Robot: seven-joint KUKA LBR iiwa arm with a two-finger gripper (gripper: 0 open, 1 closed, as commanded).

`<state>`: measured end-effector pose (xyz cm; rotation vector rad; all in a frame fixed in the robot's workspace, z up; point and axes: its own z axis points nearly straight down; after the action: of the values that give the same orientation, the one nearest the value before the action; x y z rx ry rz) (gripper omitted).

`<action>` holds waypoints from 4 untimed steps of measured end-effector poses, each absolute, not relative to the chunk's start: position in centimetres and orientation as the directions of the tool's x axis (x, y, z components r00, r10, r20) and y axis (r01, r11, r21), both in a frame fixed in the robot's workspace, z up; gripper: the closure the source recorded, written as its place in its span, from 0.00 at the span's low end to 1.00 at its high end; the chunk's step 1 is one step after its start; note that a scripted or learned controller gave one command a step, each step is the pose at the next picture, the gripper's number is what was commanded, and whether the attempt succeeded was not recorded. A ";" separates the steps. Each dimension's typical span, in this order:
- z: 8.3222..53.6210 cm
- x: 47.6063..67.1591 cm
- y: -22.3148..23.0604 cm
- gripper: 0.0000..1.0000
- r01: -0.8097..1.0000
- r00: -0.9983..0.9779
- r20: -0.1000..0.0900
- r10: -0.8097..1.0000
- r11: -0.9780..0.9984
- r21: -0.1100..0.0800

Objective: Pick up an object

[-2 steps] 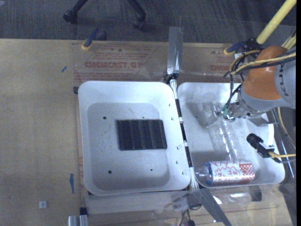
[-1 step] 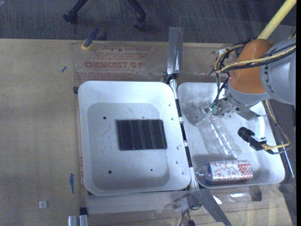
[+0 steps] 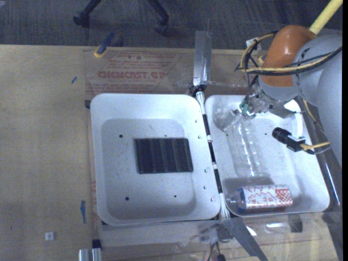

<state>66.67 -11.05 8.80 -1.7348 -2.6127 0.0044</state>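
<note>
A clear plastic bottle (image 3: 244, 145) lies lengthwise in the right bin (image 3: 315, 192), its upper end pointing to the bin's far left corner. My gripper (image 3: 248, 109) is low over that upper end, under the arm's orange band; whether it touches the bottle is hidden. A red-and-white patterned container (image 3: 265, 196) lies on its side along the right bin's near wall. A dark ribbed rectangular block (image 3: 163, 155) lies flat in the middle of the left bin (image 3: 109, 118).
A black connector with a yellow cable (image 3: 286, 136) hangs from the arm over the right bin's right half. A metal post (image 3: 202, 58) stands behind the divide between the bins. The grey arm covers the right bin's far right corner.
</note>
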 end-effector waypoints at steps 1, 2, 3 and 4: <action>9.3 61.1 -10.7 0.00 0.835 -0.549 -0.021 0.836 0.549 0.023; 8.9 65.4 -9.8 0.00 0.906 -0.424 -0.006 0.906 0.424 0.008; 9.2 61.3 -13.3 0.00 0.866 -0.500 -0.015 0.866 0.500 0.017; 10.3 57.7 -13.1 0.00 0.840 -0.537 -0.050 0.842 0.539 0.056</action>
<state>57.71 -13.08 10.34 -1.5424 -2.8172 -0.0411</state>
